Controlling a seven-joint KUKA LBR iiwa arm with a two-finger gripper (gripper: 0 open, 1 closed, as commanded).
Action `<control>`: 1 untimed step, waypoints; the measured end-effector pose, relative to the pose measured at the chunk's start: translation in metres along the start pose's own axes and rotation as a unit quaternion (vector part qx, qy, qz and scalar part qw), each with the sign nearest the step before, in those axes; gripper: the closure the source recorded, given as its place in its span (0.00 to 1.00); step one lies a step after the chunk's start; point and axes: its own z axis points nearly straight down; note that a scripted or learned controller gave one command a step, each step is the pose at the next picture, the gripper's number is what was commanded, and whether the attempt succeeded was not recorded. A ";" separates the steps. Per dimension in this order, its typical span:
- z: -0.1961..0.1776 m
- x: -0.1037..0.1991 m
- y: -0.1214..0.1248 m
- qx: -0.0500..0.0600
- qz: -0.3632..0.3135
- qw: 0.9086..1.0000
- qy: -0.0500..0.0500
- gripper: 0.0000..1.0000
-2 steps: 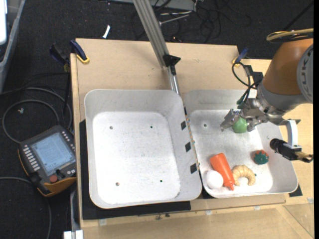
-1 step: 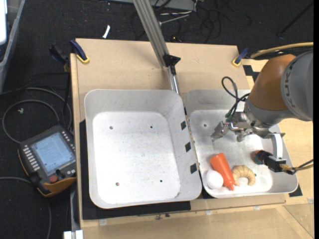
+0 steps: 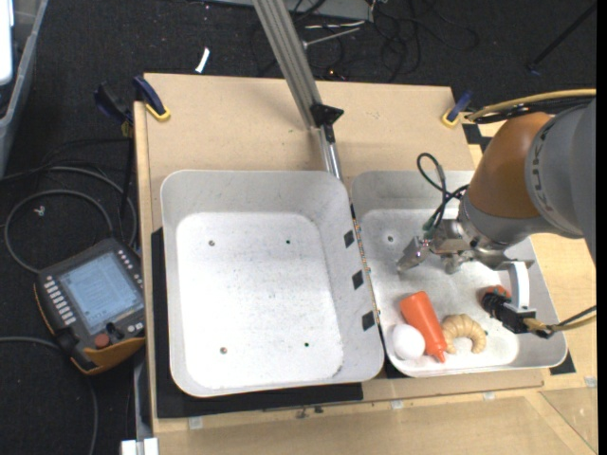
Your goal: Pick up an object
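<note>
The gripper (image 3: 424, 251) hangs over the right bin (image 3: 379, 218) — fingers seemingly parted, grasping nothing — with carrot (image 3: 424, 322), egg (image 3: 409, 342) and croissant (image 3: 466, 332) nearby.

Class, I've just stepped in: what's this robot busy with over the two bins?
A grey-and-orange arm reaches in from the right, its gripper over the right bin. Nothing shows between its fingers. Near the front of that bin lie an orange carrot-shaped toy, a white ball touching it, and a tan curled piece, none yet lifted.
</note>
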 end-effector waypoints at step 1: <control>-0.011 0.000 0.001 -0.001 0.000 1.000 0.000 1.00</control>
